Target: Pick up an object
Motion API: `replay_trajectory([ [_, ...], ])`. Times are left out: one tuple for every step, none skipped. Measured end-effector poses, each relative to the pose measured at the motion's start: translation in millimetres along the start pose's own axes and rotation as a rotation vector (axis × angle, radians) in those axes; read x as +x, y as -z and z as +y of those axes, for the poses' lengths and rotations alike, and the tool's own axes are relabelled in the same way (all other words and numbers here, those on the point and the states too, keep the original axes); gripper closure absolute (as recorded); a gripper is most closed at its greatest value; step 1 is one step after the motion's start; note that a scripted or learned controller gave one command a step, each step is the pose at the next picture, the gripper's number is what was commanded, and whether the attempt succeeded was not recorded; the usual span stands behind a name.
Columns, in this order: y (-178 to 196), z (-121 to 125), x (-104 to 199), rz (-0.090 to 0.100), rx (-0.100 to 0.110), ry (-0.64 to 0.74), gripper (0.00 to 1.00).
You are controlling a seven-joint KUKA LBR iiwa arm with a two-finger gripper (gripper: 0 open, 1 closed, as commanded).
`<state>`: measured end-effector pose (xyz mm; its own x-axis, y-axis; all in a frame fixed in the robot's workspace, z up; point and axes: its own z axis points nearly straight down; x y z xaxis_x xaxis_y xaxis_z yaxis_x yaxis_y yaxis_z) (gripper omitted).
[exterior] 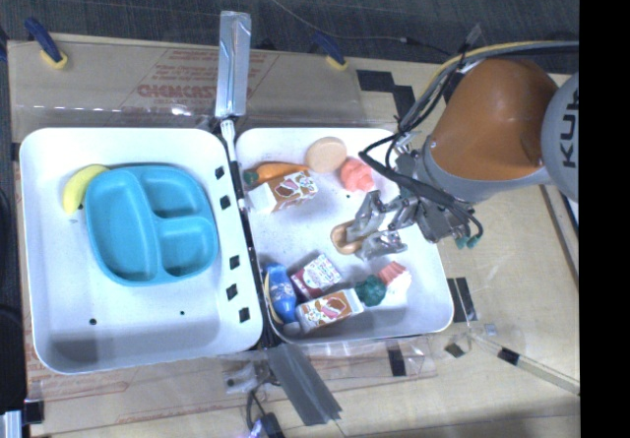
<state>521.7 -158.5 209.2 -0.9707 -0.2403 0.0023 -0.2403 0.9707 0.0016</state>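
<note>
Two white bins sit side by side on the bench. The left bin (59,328) holds a blue tray (153,221) with three compartments, lying toward its upper half, and a banana (79,185) tucked against the tray's upper left edge.

The right bin (433,303) carries the clutter. Along its top: a carrot (276,170) near the divider, a pale round disc (326,152) further right, and a pink lump (354,173) just below and right of the disc. A small brown-and-white carton (285,192) lies just under the carrot. At the bottom left of this bin a blue bottle (281,293) lies by the divider, with a carton (317,274) beside it and another carton (330,309) along the lower wall. A teal piece (372,291) and a red-and-white piece (394,276) sit close together to the right of those cartons.

The arm (492,121) reaches in from the right, its orange band over the bin's upper right corner. The gripper (377,229) is down in the middle of the right bin, right over a tan object (345,237) that pokes out at its left — the metal fingers overlap it, but whether they grip it or stand open I cannot tell.
</note>
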Motion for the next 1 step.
replay_trajectory([
  [-106.9,15.2,-31.5,-0.004,0.001,0.058,1.00],
])
